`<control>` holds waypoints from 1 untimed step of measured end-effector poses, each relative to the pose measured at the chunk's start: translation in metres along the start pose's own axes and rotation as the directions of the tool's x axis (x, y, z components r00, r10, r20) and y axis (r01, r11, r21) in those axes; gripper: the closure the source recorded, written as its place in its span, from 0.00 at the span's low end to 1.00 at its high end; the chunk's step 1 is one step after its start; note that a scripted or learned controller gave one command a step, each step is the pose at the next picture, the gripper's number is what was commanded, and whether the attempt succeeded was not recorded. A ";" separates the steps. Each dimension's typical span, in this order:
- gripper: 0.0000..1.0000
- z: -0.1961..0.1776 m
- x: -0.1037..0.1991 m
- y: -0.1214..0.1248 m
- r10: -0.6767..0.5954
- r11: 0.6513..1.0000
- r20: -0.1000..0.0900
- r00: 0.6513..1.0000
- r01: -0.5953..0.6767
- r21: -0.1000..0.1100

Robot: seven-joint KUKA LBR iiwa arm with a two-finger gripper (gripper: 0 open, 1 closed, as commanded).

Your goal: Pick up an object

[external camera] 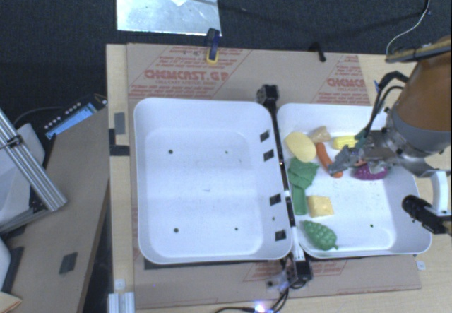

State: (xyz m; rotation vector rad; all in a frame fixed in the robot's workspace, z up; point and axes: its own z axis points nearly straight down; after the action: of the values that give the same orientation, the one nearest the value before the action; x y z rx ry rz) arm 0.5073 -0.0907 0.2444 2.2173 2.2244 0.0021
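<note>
Two white bins; right one holds roughly seven toy foods under gripper

Left bin lies open; toy food crowds the right bin.

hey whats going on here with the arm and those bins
A robot arm reaches in from the right over the right bin, set to pick something up. Its gripper sits low among the toy food, close to the carrot and a purple piece. Nearby lie a lemon, green pieces, a yellow block and a bumpy green item. I can't tell that it holds anything yet. The left bin sits beside it.
</note>
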 end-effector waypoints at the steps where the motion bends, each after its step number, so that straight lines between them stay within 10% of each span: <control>1: 0.00 0.066 -0.053 -0.018 0.008 1.000 0.002 1.000 -0.008 0.006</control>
State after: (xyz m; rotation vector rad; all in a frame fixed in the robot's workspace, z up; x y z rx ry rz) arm 0.4897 -0.1442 0.1780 2.2285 2.2180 -0.0068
